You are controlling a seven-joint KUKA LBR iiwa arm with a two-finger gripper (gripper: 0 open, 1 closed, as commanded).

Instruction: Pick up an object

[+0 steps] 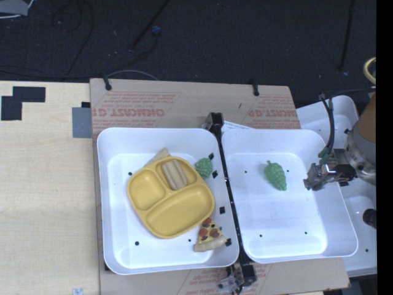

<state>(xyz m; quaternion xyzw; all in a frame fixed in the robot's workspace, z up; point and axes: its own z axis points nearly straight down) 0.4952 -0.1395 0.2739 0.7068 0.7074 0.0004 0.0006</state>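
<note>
Green bumpy plastic grape bunch (276,176) lies loose mid right white bin (288,251), likely target. Left white bin (116,165): yellow sectioned plastic tray (169,204), pizza slice toy (209,237), small green piece (204,166). Hand (319,177) hovers just right of grapes, nothing visibly held; opening unclear. Approach step; next, shift over grapes, descend.

Two white bins (116,165) sit on brown cardboard (184,103) printed with red lettering. In the left bin a yellow tray (175,208) carries a tan hot dog (174,174); beside it lie a green broccoli (204,166) and a pizza slice (209,237), yellow with red dots. The right bin holds green grapes (276,175). The bench (43,195) is pale wood with black and grey patches.
</note>
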